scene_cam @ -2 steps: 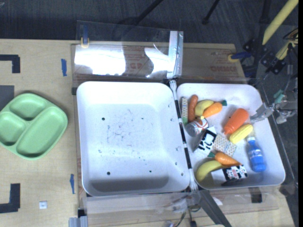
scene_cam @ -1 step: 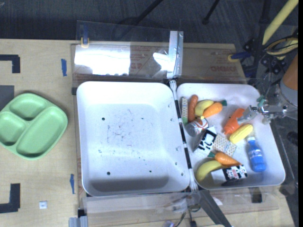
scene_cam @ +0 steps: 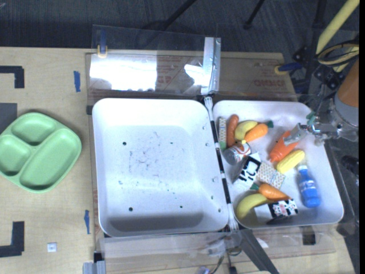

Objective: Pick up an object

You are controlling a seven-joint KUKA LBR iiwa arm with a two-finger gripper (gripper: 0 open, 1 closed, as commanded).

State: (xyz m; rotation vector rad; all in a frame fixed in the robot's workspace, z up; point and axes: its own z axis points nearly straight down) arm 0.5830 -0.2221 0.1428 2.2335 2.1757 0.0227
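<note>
The right bin (scene_cam: 333, 207) holds several toy foods and small packs. Along its back lie an orange sausage shape (scene_cam: 232, 129), a yellow piece (scene_cam: 245, 128) and an orange carrot (scene_cam: 258, 132). Another orange carrot (scene_cam: 279, 149) and a yellow piece (scene_cam: 290, 160) sit toward the right, with a blue bottle (scene_cam: 308, 188) in front of them. A black-and-white box (scene_cam: 247, 170), a banana (scene_cam: 247, 205) and a third carrot (scene_cam: 273, 191) lie near the front. My gripper (scene_cam: 302, 131) hangs at the bin's back right, just above the right-hand carrot.
The left bin (scene_cam: 102, 119) stands beside the right one, with a thin divider between them. A green divided plate (scene_cam: 37, 151) rests on the bench at far left. A clear plastic sheet (scene_cam: 148, 67) stands behind the left bin. Cables and stands crowd the back right.
</note>
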